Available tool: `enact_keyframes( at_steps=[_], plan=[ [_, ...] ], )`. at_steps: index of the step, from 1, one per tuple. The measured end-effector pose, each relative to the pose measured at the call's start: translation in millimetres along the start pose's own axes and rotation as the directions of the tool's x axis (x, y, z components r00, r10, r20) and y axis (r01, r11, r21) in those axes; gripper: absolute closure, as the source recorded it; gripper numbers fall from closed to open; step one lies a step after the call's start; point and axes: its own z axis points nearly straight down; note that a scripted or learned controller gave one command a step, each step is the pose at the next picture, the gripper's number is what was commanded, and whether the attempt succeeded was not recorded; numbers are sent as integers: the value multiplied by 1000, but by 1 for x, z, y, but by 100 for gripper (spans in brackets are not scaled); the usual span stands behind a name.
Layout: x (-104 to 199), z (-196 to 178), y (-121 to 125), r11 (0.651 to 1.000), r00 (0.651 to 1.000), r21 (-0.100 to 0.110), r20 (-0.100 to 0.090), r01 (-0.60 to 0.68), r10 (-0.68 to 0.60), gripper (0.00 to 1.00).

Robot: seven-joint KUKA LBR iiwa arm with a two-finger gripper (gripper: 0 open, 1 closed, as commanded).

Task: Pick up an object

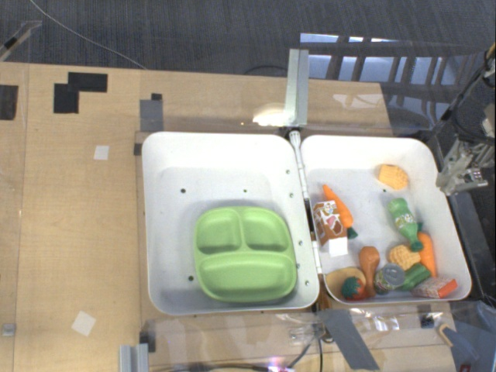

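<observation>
The claw (463, 173) hangs at the right edge of the right bin (364, 152), just outside its rim, and I cannot tell how it is set. Nearest inside lie a yellow waffle-like piece (394, 177) and a green bottle (403, 218) (toy food, by the look), with a carrot (339, 204) and a small carton (330, 222) farther left. The left bin (178, 169) on the tabletop (70, 231) holds a green divided plate (245, 253).

A green plate (246, 253) in a white bin (167, 208); an orange carrot (338, 203), green bottle (402, 217)
</observation>
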Motion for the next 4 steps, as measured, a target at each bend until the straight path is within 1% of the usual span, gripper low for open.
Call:
enact_keyframes(
  at_steps=[2, 3, 4],
  plan=[
    [-6, -28, 0, 1000, 1000, 8, 24, 0, 0, 100],
    [34, -5, 4, 924, 924, -1, 0, 381, -381, 100],
    [31, -19, 4, 925, 925, 7, 9, 381, -381, 100]
  ],
)
